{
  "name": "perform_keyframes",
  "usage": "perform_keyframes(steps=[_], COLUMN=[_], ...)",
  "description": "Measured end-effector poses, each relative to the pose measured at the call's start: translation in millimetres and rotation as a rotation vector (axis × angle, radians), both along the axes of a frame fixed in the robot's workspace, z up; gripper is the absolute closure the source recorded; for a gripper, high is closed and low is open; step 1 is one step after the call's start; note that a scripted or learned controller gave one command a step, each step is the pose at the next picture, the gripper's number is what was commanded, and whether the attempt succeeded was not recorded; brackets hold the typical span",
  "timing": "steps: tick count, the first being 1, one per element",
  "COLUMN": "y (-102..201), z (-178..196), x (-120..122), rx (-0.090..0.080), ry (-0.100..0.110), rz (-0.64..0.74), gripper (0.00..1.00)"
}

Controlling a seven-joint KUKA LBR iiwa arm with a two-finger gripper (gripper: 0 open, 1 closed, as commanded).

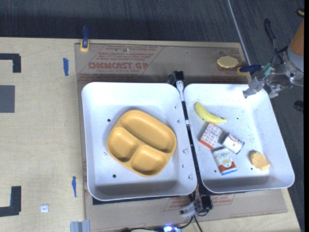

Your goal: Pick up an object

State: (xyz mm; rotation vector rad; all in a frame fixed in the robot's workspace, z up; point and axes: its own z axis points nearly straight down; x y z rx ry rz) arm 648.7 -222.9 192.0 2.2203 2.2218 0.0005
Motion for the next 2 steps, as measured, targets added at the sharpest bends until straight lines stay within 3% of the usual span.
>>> perform_keyframes(steps=[1,2], y=[43.5,49.5], z=[-98.3,-106.4], x=[-49.2,-82.7], rx=[0.000,0.000], ry=[-0.001,-0.001], rz=[0.000,-0.001], gripper=[0.00,0.00])
